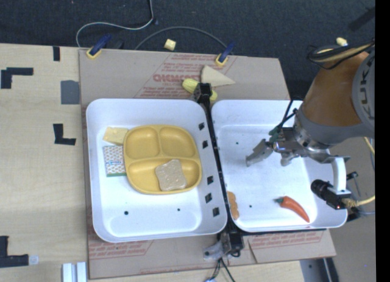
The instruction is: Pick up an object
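My gripper (272, 155) hangs over the middle of the right bin (244, 113), its two fingers spread open with nothing between them. An orange-red chili pepper (294, 207) lies on the bin floor below and to the right of the gripper, apart from it. A small brown piece (232, 204) rests against the right bin's left wall near the front. In the left bin (97, 153) stands a yellow divided plate (161, 156) with a slice of bread (171, 175) in its lower compartment.
A pale yellow block (114, 134) and a patterned sponge-like block (113, 159) lie left of the plate. A tan wedge (217, 77) and a yellow item (191, 84) sit on the cardboard behind the bins. The arm's grey body (332, 101) looms over the right bin's far right.
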Robot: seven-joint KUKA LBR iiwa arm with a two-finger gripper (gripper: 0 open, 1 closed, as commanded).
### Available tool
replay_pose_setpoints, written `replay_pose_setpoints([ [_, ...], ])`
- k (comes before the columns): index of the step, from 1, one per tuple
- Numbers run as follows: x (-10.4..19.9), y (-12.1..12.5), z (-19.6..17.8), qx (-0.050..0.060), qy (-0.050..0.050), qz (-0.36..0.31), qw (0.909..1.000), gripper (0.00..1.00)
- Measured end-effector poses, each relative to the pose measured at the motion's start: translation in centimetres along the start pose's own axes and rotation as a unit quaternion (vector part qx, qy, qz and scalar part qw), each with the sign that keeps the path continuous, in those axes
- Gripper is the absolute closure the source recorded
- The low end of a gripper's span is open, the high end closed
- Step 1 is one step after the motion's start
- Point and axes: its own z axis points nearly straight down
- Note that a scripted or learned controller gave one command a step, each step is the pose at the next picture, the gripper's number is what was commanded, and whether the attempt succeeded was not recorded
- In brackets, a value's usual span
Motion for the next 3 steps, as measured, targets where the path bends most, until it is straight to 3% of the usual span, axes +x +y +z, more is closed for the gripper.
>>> replay_pose_setpoints([
  [1, -9.3, -2.4, -2.7, -0.001, -0.002, 0.004, 1.0000, 0.00],
  [2, -10.2, -3.2, 10.5, 0.004, 0.001, 0.001, 1.0000, 0.00],
  [3, -10.1, -3.0, 8.9, 0.001, 0.001, 0.000, 1.0000, 1.00],
])
